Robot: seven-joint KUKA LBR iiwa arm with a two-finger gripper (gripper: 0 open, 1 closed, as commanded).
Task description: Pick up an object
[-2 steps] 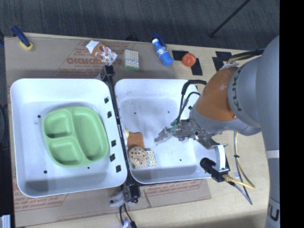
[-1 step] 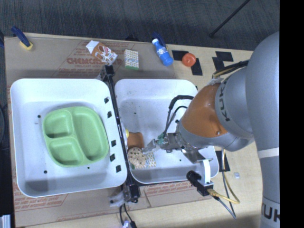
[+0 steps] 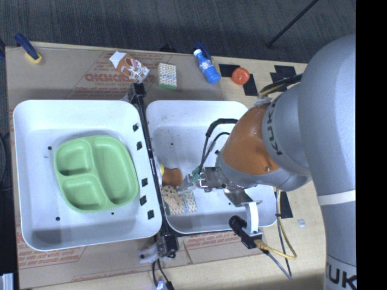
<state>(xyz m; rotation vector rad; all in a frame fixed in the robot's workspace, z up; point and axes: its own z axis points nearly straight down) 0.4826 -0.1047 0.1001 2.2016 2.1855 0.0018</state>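
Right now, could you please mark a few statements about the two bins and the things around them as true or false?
1. A green divided plate lies in the left bin. True.
2. The arm reaches down over the left bin. False: it hangs over the right bin.
3. A blue bottle lies on the bench behind the bins. True.
4. The brown object sits on the green plate. False: it lies in the right bin, near the divider between the bins.
5. An orange ball lies outside the bins, beside the blue bottle. True.
6. The patterned packet lies at the far edge of the left bin. False: it lies in the right bin, just in front of the brown object.
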